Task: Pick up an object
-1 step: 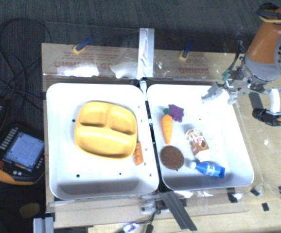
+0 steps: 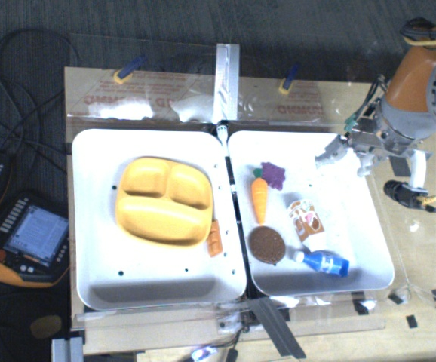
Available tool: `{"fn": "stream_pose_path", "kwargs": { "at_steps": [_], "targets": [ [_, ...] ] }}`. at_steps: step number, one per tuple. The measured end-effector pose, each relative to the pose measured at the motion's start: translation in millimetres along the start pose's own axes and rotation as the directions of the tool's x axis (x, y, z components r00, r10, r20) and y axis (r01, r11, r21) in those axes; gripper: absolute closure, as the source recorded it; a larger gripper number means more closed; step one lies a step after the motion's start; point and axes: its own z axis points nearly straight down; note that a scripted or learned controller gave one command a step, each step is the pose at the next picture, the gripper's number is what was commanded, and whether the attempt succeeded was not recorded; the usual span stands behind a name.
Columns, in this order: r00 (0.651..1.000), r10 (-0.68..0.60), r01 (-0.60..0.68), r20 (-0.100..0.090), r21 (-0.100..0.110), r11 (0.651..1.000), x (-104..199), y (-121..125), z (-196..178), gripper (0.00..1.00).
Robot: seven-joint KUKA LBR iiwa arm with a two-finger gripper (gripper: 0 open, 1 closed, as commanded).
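The right bin (image 2: 369, 202) holds a purple grape cluster (image 2: 274, 175), an orange carrot (image 2: 259, 200), a round brown cookie (image 2: 266, 245), a small brown-and-white carton (image 2: 305, 219) and a blue bottle (image 2: 325, 262) lying on its side. My gripper (image 2: 348, 158) hangs over the bin's far right corner, well right of the grapes. It is open, with nothing between its fingers. The orange-banded wrist (image 2: 414, 81) sits behind it.
The left bin (image 2: 90, 277) carries a yellow divided plate (image 2: 165, 200) and a small orange piece (image 2: 215, 240) against the plate's right edge. Clear plastic sheeting with clips lies behind both bins. Handheld controllers and cables lie on the floor at left.
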Motion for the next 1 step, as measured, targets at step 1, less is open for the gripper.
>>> {"fn": "stream_pose_path", "kwargs": {
  "at_steps": [1],
  "targets": [
    [0.999,-0.054,0.054,0.001,-0.002,0.999,-9.1,-21.8,-45.3,0.0]
  ]
}}
